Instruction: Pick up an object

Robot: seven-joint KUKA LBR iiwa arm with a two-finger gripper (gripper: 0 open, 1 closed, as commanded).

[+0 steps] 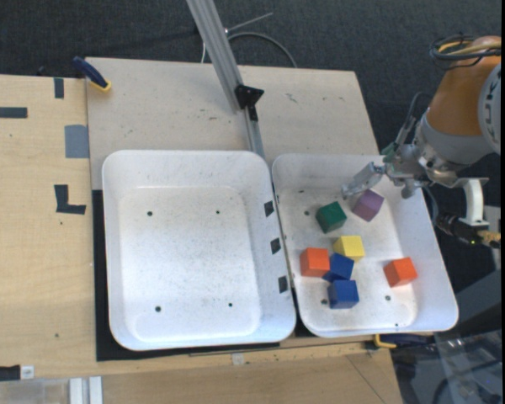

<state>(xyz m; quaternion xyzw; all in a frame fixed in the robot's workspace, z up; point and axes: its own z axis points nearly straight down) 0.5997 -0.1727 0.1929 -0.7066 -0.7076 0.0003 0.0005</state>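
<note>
The right bin (pixel 429 310) holds several small cubes. A purple cube (pixel 368 204) lies near its back, with a green cube (pixel 331 217) just to its left. Below them are a yellow cube (pixel 350 247), an orange cube (pixel 315 262) and two blue cubes (pixel 341 267) (pixel 343 294) bunched together. Another orange cube (pixel 400 271) sits apart at the right. My gripper (pixel 362 183) reaches in from the right over the bin's back half, its tip just above and beside the purple cube. I cannot make out whether it touches that cube.
The left bin (pixel 118 225) stands beside the right one, their rims meeting in the middle. A slanted metal pole (pixel 223 49) runs down to a black clamp at the bins' back edge. Cables hang by the arm at the far right.
</note>
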